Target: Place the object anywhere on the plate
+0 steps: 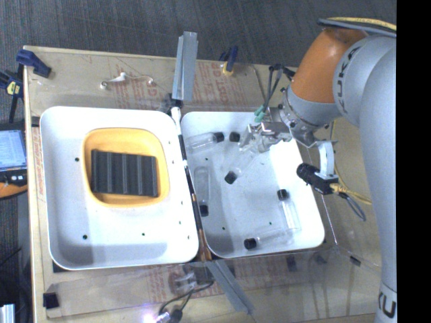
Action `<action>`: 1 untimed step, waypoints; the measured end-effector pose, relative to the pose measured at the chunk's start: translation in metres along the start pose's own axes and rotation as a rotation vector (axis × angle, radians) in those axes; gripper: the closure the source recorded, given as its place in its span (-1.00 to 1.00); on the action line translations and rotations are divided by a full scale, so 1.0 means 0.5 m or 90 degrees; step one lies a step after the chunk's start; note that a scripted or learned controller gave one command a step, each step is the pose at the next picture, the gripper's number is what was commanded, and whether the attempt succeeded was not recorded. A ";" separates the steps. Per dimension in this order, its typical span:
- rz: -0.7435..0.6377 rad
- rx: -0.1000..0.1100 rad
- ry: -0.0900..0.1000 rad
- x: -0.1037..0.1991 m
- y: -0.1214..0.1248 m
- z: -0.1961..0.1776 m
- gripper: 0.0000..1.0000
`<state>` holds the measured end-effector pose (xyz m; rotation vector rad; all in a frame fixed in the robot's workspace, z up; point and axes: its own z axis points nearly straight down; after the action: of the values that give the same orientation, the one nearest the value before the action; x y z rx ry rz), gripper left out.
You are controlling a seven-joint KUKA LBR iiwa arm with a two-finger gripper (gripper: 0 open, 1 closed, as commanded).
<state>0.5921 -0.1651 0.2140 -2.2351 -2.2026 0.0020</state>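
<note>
Jaws: cannot tell how they stand, nor whether they grip anything.

The gripper (261, 134) hangs over the far part of the right bin (306, 237), where clear black-capped vials (204, 140) lie scattered. The yellow plate (124, 140), holding a dark ribbed insert, sits in the left bin (60, 247). Nothing has reached it; pick and transfer seem undone.

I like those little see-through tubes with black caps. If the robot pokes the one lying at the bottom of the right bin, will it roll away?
Probably. The tube looks round and lies flat on the smooth bin floor, so a sideways nudge would likely roll it. It seems clear and hard, perhaps slippery to pinch. The black cap may make that end slightly heavier.
</note>
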 end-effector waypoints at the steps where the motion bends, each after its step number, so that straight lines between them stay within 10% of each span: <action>1: -0.101 -0.001 -0.002 0.053 -0.011 -0.132 1.00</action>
<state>0.5872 -0.1387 0.2803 -2.0563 -2.3744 0.0020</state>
